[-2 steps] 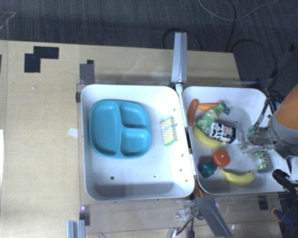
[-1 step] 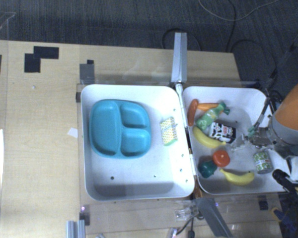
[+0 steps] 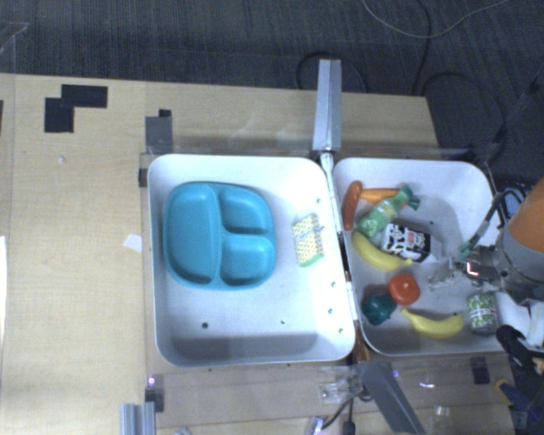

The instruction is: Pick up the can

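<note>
The can stands upright at the right edge of the right bin, close to its near right corner. A banana lies just to its left, near or touching it; I cannot tell which. The gripper is near the same edge, just behind the can and apart from it. Whether it is open or closed cannot be made out.

The can looks small, stiff and metal, so it should take a firm squeeze without denting. If full, it is likely heavy for its size, and its smooth round wall may slip. The best hold is probably across the middle of the wall, coming from above. The bin wall and the banana leave little room on either side.
</note>
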You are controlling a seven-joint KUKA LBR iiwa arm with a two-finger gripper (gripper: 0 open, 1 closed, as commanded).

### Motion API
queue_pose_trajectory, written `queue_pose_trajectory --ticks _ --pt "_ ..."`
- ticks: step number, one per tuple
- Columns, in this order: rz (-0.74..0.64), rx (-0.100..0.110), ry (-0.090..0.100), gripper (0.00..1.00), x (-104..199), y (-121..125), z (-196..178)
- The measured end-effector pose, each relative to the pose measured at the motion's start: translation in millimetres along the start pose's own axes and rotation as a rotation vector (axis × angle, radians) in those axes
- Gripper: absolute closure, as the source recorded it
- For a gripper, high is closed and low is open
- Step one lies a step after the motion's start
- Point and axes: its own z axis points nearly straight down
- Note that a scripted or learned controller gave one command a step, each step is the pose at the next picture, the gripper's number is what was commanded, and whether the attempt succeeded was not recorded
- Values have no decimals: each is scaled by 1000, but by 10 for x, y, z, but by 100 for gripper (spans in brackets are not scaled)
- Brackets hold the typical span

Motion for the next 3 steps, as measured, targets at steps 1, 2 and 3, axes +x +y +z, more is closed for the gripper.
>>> queue_pose_trajectory --ticks 1,2,3 --pt "255 1 -4 0 355 784 31" --pt "566 9 -8 0 505 1405 -132" --pt "555 11 -8 100 532 1418 -212"
